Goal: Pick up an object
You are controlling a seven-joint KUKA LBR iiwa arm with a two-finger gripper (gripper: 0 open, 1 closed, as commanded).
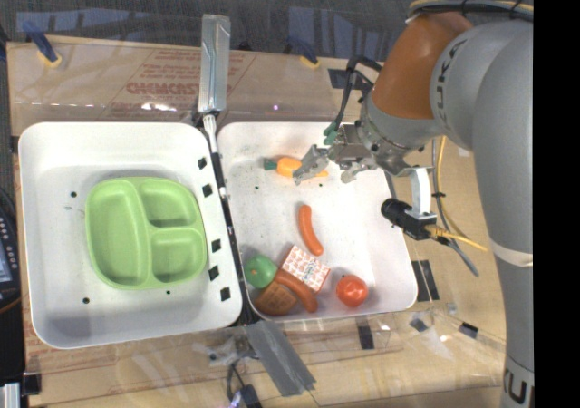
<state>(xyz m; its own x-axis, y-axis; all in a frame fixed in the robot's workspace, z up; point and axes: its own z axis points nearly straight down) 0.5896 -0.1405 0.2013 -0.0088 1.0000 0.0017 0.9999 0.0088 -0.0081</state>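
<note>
bench [453, 306]: wooden | on it: left bin [36, 216], right bin [381, 243], side by side, touching

arm [480, 125] cut off at right, gripper [328, 161] blurred

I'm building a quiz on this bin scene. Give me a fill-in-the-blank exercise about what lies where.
The green divided plate lies in the ____ bin.
The gripper is next to a small ____ carrot in the right bin.
The tomato in the right bin is ____ in colour.

Missing words: left; orange; red
</note>
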